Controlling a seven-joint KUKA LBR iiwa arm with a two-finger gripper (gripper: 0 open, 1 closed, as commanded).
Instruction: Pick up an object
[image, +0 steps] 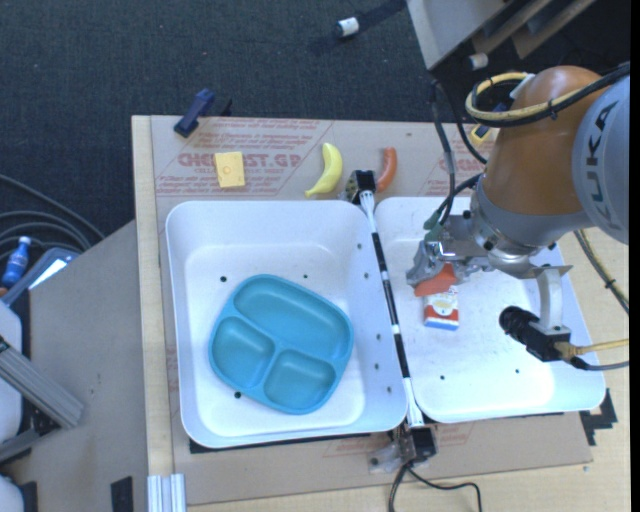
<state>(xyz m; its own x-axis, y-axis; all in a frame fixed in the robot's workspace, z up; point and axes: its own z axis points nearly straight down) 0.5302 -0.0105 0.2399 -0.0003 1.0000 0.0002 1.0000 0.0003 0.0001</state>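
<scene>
My gripper (432, 262) hangs low over the left part of the right bin (500, 395), under the grey and orange arm. Right beneath its tip a small red piece (437, 285) shows, touching or very close to it. Just in front of that lies a small white carton with red and blue print (441, 314) on the bin floor. I cannot tell whether the red piece is gripped. A blue divided plate (282, 343) lies flat in the left bin (200, 240).
Behind the bins, on the cardboard, lie a yellow banana (325, 170), an orange-red stick-shaped toy (386, 169), a yellow block (230, 170) and a dark blue item (195, 112). A black part with a yellow cable (532, 332) hangs over the right bin.
</scene>
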